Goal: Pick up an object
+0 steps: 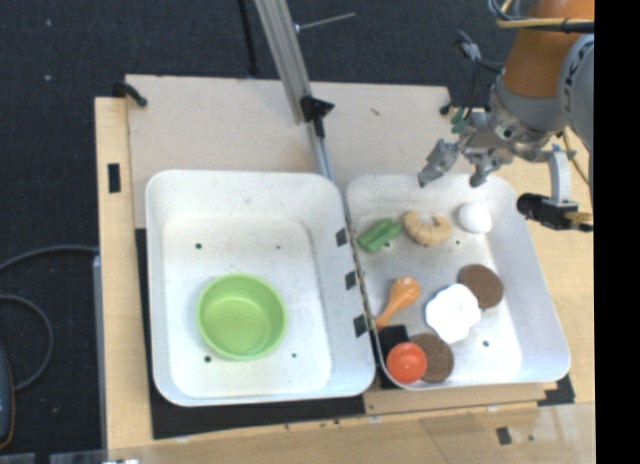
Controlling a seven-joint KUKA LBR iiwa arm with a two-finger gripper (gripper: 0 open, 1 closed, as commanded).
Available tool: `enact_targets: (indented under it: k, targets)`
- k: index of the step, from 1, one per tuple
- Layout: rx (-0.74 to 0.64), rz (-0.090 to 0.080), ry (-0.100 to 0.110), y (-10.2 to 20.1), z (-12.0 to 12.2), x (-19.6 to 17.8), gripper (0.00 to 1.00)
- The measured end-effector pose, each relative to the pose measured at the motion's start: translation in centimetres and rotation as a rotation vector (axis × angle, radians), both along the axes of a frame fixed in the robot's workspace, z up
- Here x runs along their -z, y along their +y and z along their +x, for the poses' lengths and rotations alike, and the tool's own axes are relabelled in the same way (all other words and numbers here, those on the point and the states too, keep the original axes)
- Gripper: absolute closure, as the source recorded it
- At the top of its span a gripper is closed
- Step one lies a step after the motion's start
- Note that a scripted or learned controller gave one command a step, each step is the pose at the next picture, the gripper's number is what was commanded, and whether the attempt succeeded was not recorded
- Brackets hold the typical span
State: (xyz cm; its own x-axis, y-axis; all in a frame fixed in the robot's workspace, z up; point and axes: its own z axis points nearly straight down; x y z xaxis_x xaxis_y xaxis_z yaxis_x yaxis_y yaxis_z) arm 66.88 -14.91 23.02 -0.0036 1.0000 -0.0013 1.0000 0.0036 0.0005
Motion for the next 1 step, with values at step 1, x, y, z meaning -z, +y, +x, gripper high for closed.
enact_targets:
  k: [1]
  targets:
    - [0.0, -0.001, 0.0, -0.05, -0.01, -0.01, 0.0]
